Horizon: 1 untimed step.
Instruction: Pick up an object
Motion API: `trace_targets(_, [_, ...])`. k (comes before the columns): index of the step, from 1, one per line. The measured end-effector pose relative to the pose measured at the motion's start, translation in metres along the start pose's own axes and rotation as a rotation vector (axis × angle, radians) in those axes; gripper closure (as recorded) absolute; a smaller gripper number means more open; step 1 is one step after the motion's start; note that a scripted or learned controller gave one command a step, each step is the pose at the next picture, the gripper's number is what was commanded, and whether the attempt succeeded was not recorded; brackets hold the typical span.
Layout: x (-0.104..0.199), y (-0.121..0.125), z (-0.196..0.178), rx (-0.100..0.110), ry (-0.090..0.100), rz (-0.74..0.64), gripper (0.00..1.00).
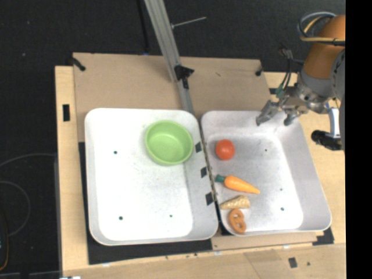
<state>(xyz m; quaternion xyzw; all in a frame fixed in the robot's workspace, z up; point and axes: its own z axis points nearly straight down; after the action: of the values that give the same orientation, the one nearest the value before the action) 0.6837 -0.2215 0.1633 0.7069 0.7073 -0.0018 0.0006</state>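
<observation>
**Gripper above far edge of right bin, nothing held**

Gripper [276, 116] hovering over far rim of right bin [290, 173], 2 fingers spread apart, nothing between them. Along that bin's left side, 4 small items: round red-orange tomato [225, 150] farthest; orange carrot [239, 184] with green stub, lying tapered end to the right; pale tan piece [235, 203] just nearer; brown pretzel [237, 220] at near left corner. In left bin [116, 202], lime-green bowl [168, 143], upright, toward far right.
</observation>
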Motion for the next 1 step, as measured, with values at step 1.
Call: trace_targets(1, [0.0033, 0.0000, 0.0412, 0.000, 0.000, -0.007, 0.00])
